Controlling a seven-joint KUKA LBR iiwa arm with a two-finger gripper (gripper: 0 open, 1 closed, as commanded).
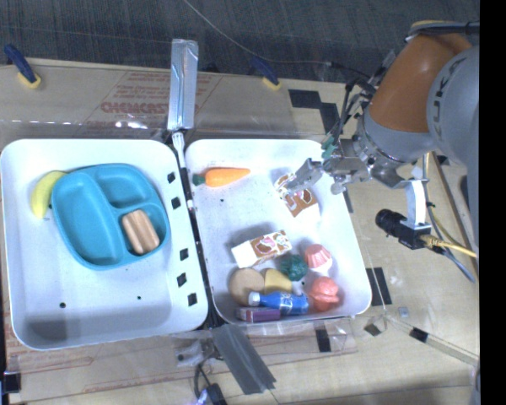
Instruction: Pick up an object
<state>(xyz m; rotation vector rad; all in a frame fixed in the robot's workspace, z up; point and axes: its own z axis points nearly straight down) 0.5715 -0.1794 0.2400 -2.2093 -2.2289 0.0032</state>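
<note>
Gripper (306, 174) sits over the right bin (236, 154), fingers spread beside 1 packet (297, 196), gripping nothing. 1 carrot (222, 176) nearby. Left bin (17, 226): 1 tray (93, 205), 1 banana (40, 194).

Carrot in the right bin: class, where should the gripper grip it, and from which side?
Grip the carrot across its thick orange middle, coming straight down. It lies flat, lengthwise across the bin, apart from the other toys, so fingers fit either side.

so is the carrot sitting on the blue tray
No, the carrot lies in the right bin near its top left corner, while the blue tray in the left bin holds a tan bread roll.
</note>
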